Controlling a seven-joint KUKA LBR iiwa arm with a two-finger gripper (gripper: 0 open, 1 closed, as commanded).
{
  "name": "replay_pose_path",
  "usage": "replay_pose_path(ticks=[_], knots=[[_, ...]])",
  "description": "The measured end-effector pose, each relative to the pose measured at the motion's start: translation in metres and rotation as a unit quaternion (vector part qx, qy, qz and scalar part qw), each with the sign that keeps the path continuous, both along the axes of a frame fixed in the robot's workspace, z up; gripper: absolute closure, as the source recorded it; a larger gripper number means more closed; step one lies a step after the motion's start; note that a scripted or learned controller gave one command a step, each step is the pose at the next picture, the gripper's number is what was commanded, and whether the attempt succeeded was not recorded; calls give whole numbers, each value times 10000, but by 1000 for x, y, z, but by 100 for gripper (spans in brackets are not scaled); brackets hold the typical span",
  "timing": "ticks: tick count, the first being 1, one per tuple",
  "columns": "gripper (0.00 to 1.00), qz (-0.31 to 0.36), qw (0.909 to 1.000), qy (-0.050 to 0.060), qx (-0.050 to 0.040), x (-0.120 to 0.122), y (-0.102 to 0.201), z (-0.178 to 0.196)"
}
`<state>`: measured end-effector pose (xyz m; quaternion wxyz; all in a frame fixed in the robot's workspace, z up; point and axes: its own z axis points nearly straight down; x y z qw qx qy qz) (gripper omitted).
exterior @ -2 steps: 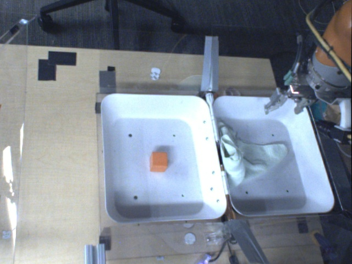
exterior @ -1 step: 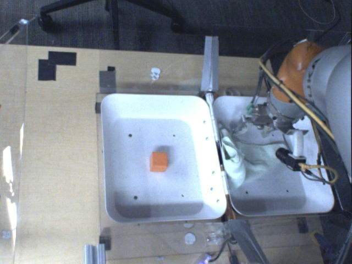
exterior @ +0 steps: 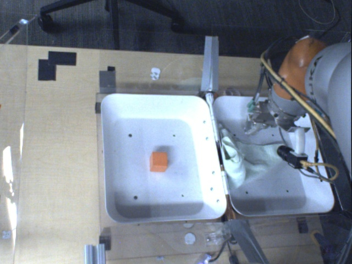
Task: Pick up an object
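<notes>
Jaws (exterior: 254, 121) above right bin (exterior: 286, 194); orange cube (exterior: 159, 161) square-on, left bin (exterior: 118, 147).

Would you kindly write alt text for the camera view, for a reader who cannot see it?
A small orange cube sits near the middle of the left white bin. The grey arm's hand hangs over the right white bin, above a pale crumpled item by the bins' shared edge.

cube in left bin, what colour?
Orange. The cube shows clearly in the camera view, on the left bin's floor.
</notes>
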<state>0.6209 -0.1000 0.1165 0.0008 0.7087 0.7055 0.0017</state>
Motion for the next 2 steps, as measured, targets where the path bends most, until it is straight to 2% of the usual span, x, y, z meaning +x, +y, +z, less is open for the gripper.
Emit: replay_pose_path(ticks=[1,2], knots=[[100,265,9996,-9,-10,49,31,69],[100,564,9984,-2,-16,49,34,80]])
